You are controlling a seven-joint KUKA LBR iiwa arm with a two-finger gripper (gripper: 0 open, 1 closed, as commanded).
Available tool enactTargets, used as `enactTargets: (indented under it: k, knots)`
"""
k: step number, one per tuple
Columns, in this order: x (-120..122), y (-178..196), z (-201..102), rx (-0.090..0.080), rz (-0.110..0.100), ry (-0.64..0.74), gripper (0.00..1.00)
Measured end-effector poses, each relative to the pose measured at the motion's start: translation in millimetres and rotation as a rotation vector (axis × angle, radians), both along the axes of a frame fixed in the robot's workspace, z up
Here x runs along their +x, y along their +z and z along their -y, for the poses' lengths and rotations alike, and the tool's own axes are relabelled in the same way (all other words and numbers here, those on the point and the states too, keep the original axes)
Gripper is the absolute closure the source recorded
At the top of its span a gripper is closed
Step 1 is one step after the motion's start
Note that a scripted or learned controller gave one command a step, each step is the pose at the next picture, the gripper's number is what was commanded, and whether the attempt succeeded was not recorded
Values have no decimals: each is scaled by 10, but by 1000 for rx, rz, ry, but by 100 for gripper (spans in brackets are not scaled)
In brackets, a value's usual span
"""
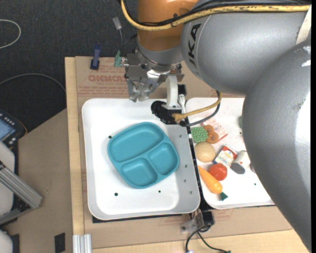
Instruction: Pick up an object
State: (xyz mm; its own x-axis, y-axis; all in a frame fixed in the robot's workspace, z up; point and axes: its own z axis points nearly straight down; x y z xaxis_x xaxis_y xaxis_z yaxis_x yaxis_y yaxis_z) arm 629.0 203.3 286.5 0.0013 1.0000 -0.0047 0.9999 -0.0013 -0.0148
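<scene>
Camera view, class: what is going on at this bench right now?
A grey robot arm with an orange band reaches in over two white bins. Its tool hangs above the far edge of the left bin, which holds a blue divided plate. The right bin holds small toy foods, among them a carrot and a tomato. Nothing shows in the tool.

A robotics lab bench is showing here; a large grey arm with an orange band (163,15) is reaching over two shallow white plastic bins (94,148); loose black cables (202,242) are trailing across the brown cardboard-covered benchtop (74,99).
</scene>
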Motion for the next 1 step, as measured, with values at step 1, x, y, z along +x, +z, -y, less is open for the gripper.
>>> enactTargets:
  k: [1]
  knots:
    - [388, 1726, -177, 11, 37, 4, 100]
